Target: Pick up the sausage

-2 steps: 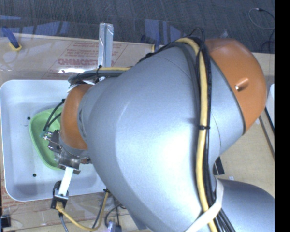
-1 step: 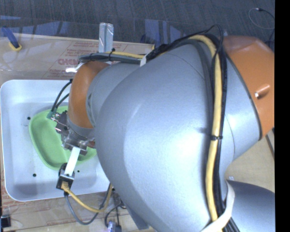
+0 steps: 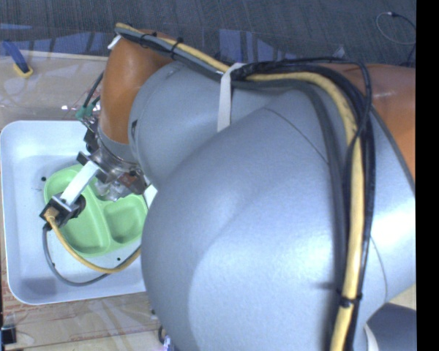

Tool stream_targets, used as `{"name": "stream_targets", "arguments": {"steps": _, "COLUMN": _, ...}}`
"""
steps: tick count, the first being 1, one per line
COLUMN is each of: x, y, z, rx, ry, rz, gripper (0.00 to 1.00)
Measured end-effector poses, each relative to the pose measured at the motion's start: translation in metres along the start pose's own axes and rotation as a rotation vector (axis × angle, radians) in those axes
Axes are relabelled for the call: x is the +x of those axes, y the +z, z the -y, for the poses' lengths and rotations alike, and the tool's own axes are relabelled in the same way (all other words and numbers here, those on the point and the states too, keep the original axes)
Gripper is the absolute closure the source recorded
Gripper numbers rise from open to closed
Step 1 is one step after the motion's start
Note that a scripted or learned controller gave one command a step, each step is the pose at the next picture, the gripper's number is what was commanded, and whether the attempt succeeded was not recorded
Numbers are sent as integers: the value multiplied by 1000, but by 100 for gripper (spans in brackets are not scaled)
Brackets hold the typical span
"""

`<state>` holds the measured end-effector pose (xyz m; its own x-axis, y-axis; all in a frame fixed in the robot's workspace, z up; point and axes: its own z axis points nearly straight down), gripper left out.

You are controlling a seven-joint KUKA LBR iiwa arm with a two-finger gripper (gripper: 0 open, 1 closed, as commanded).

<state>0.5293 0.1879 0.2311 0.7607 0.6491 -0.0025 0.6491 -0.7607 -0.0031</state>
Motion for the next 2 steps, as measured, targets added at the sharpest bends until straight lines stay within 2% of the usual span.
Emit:
{"name": "stream_targets", "arguments": {"steps": 1, "x": 75, "y": -57, "z": -35, "rx": -3, "ry": 256, "rz": -4, "gripper": 100}}
{"name": "stream_targets", "arguments": {"steps": 2, "x": 56, "y": -50, "z": -90, "rx": -5, "ry": 347, "rz": -4, "gripper": 100}}
